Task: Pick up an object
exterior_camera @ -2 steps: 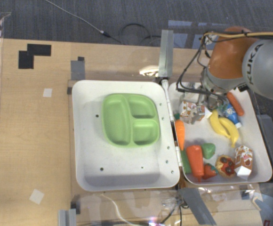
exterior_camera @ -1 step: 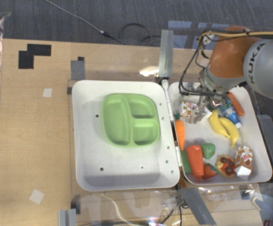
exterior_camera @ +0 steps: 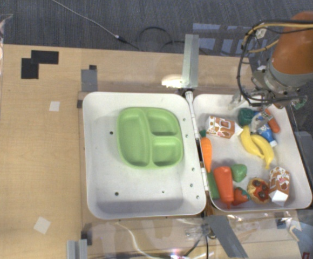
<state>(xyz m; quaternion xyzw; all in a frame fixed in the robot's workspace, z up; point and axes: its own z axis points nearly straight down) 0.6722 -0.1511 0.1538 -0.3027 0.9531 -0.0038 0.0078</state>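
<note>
The right bin (exterior_camera: 299, 161) holds several toy foods. Among them are a yellow banana (exterior_camera: 258, 144), a carrot (exterior_camera: 205, 152) by the left wall, a small white and orange carton (exterior_camera: 220, 127) and a red pepper (exterior_camera: 224, 183). My gripper (exterior_camera: 260, 112) hangs over the bin's far right corner, below the orange wrist band (exterior_camera: 297, 50). It is right above a dark green item (exterior_camera: 246, 115) and a blue, white and orange item (exterior_camera: 265, 124). Nothing visibly hangs lifted in it.
The left bin (exterior_camera: 100, 188) carries a green divided plate (exterior_camera: 148, 136). In the right bin's near end lie a green piece (exterior_camera: 238, 171), a red and brown item (exterior_camera: 259, 190) and another small carton (exterior_camera: 279, 182). A metal post (exterior_camera: 190, 61) stands behind the divider.
</note>
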